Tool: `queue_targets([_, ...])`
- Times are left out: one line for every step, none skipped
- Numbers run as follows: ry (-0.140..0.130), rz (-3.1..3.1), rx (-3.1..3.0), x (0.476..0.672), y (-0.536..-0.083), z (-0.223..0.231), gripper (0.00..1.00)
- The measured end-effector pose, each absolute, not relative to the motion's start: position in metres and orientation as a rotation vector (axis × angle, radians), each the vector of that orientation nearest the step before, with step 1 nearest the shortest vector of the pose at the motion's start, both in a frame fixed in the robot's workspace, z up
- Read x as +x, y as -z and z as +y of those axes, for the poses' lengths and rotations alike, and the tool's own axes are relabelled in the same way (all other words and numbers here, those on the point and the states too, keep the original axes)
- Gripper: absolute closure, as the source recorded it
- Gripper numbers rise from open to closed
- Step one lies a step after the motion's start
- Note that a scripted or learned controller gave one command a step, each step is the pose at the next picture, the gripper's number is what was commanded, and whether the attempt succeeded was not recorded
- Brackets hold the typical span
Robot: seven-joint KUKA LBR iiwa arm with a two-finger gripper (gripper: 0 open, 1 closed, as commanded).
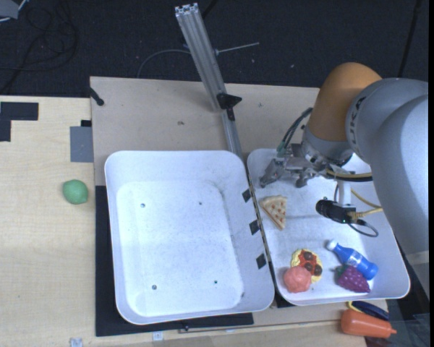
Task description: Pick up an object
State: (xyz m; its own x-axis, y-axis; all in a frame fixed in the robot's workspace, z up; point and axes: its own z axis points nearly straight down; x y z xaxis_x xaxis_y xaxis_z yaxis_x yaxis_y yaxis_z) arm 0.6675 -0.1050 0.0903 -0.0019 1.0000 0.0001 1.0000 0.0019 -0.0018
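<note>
The hand (286, 170) hangs over the far left part of the right bin (390, 284), its fingers spread with nothing between them. Just near-side of it, a pizza-slice toy (275, 210) lies on the bin floor by the left wall, apart from the fingers.

Along the right bin's near edge, from left to right:
- a pink round toy (297, 280), touching
- a yellow toy with red and dark spots (307, 261);
- a purple grape bunch (352, 279);
- a blue bottle with a white cap (352, 257), lying tilted just beyond the grapes.

No legible writing appears on any item.

The left bin (175, 236) adjoins the right bin, with black clips (254, 226) along the shared edge.

On the table (29, 215), a green ball (76, 191) rests left of the left bin. An orange toy (367, 324) lies at the table's near right corner, outside the right bin. An aluminium rail (206, 60) slants up from behind the bins.
</note>
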Motion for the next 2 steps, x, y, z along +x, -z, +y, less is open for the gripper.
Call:
queue_targets([-0.001,-2.224,-2.219,0.668,-0.102,-0.105,1.00])
queue_targets([0.005,-2.224,-2.224,0.668,-0.162,-0.112,1.00])
